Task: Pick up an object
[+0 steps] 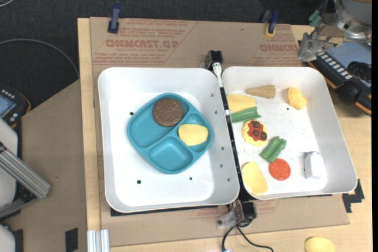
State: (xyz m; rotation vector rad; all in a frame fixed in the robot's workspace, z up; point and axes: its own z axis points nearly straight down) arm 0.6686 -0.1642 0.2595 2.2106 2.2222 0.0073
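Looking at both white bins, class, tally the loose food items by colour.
Yellow: 5
Green: 2
Red: 1
Brown: 1
Tan: 1
White: 1
Total: 11

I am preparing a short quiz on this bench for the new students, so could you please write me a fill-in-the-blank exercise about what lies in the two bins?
1. The blue tray lies in the ____ bin.
2. The brown patty rests in a compartment of the ____.
3. The red slice lies in the same bin as the ____ cone.
4. The hand hangs outside the right bin, past its far ____ corner.

Missing words: left; tray; tan; right
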